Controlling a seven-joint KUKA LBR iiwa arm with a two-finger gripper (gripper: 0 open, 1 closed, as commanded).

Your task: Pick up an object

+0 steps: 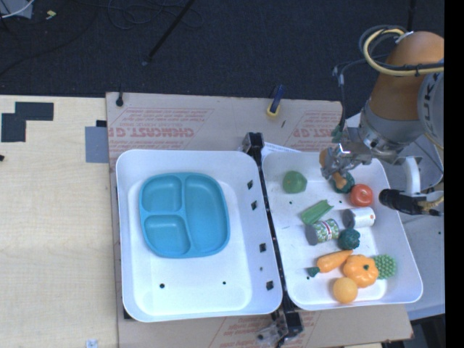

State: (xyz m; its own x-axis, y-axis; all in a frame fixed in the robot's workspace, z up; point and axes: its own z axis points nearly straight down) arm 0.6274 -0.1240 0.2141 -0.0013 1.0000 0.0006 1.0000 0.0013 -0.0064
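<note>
Here, a pale wooden bench (51,216) holds brown cardboard (188,125) and two smooth white bins; behind is dark floor with wires; the left bin (134,281) has a blue plate (185,214) with three hollows; the right bin (406,267) holds toy food, round orange (345,290) and pointy carrot (335,261); the gripper (338,167) hangs over its top edge.

1. The arm (406,71) runs off the frame's right edge, its base out of sight
2. The gripper (338,167) hangs over the right bin (406,267), its fingertips too small to make out
3. A small object (341,182) beneath it is partly covered and unidentifiable
</note>
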